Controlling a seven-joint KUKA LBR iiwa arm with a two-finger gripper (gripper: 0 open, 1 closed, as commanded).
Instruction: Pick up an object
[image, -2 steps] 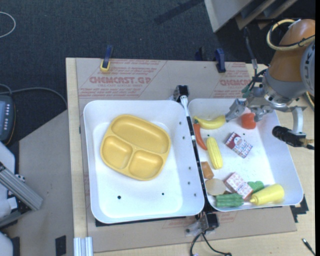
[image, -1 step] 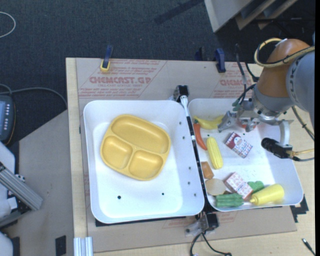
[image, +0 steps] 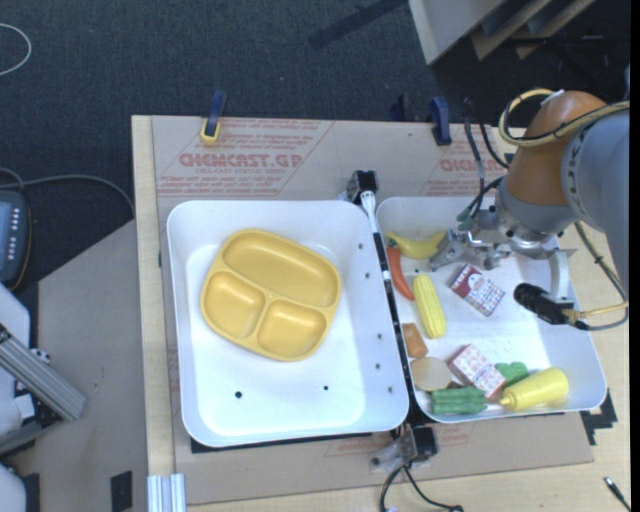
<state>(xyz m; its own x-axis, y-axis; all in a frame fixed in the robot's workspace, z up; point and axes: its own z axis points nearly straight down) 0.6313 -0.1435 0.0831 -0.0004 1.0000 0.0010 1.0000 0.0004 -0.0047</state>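
My gripper (image: 468, 248) hangs low over the back of the right bin (image: 580, 345), below the arm's orange band (image: 545, 150). It sits just right of a yellow banana (image: 418, 243) and just above a red and white box (image: 477, 289). Nothing can be seen held in it. Further forward in that bin lie a corn cob (image: 430, 306), an orange carrot (image: 400, 273), a second red and white box (image: 476, 368), a yellow bottle (image: 536, 388) and green pieces (image: 459, 401).
The left bin (image: 200, 380) holds a yellow divided plate (image: 270, 293). A black divider bar (image: 382, 300) runs between the bins. A black part with a cable (image: 540, 301) hangs off the arm over the right bin's right side. Brown and beige pieces (image: 424, 358) lie by the divider.
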